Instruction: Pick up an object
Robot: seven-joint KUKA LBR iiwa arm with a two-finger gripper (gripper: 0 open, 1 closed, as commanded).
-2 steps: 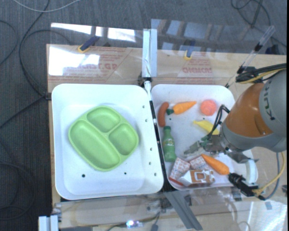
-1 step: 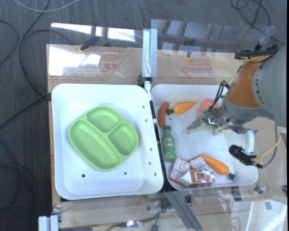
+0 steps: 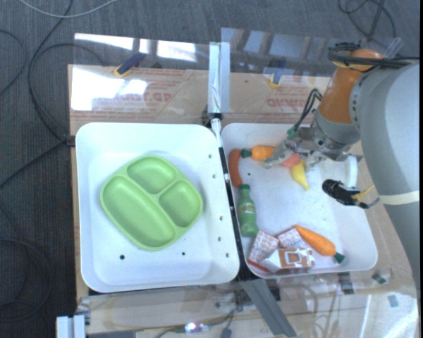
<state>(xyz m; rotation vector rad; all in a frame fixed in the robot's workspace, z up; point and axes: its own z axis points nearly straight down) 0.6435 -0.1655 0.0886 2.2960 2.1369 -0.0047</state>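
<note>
- The gripper sits low over the upper part of the right bin, hanging off the grey arm with its orange band; whether the jaws are spread or closed, and whether anything sits between them, I cannot tell from this angle.
- Right at the jaws, just below and to the right, lies a small yellow piece, maybe a toy banana or pepper. It looks light, stiff and smooth, likely to skid off if pinched near its tapered tip, so the thicker middle, across its width, is my pick.
- Touching or just beside the jaws on the left is an orange carrot-like toy with a green end; hard plastic by the look of it, best taken across the waist.
- Further left of the jaws, against the bin wall, lies an orange sausage-shaped piece.
- Below the jaws, well apart, a green bottle lies along the left wall: round, slick, prone to roll.
- Further down sit small printed cartons and a second carrot.
- Farthest off, in the left bin, rests a green divided plate.
</note>
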